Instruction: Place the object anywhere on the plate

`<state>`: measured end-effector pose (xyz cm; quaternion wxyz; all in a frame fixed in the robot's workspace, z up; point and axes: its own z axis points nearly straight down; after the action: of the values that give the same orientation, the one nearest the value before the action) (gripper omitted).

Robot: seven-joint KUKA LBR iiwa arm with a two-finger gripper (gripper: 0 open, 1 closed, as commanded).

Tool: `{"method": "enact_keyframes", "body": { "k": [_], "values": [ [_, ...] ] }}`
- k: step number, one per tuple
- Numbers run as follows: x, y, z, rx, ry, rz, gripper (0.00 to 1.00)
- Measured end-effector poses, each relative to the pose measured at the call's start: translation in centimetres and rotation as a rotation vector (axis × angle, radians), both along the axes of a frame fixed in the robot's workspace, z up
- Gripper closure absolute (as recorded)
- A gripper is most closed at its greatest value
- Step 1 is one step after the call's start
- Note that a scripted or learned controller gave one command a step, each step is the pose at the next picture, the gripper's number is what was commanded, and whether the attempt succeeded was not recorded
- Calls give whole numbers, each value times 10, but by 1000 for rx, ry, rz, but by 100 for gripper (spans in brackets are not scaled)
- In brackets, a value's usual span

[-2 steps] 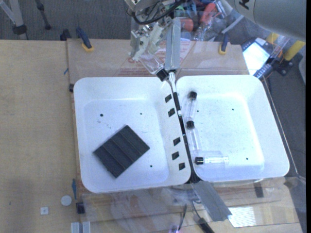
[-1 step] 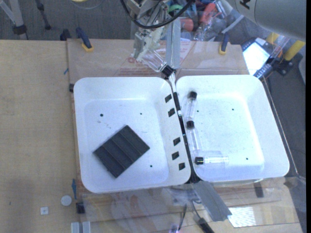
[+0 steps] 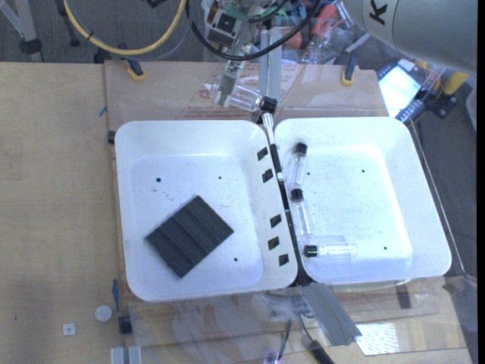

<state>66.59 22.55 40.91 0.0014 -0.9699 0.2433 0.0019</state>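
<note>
A dark grey ridged plate [image 3: 189, 235] lies flat in the left white bin [image 3: 136, 165], toward its front. Three clear tubes with black caps lie in the right white bin [image 3: 394, 188] near its left wall: one at the back [image 3: 298, 165], one in the middle [image 3: 301, 211], and one lying crosswise at the front [image 3: 330, 249]. My gripper [image 3: 247, 95] hangs high over the back rim where the two bins meet, far from the plate. A faint clear glint shows under it, and I cannot make out what it is.
Black clips [image 3: 271, 199] line the divider between the bins. Cables, a yellow hose [image 3: 121, 48] and clutter sit behind the bins. Grey tape [image 3: 330, 317] lies on the bench in front. The wooden bench [image 3: 53, 203] extends to the left.
</note>
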Motion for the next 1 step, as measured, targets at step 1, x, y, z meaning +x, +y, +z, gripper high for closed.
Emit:
{"method": "enact_keyframes", "body": {
  "k": [1],
  "values": [
    [-67, 2, -59, -1, 1, 279, 100]
  ]
}}
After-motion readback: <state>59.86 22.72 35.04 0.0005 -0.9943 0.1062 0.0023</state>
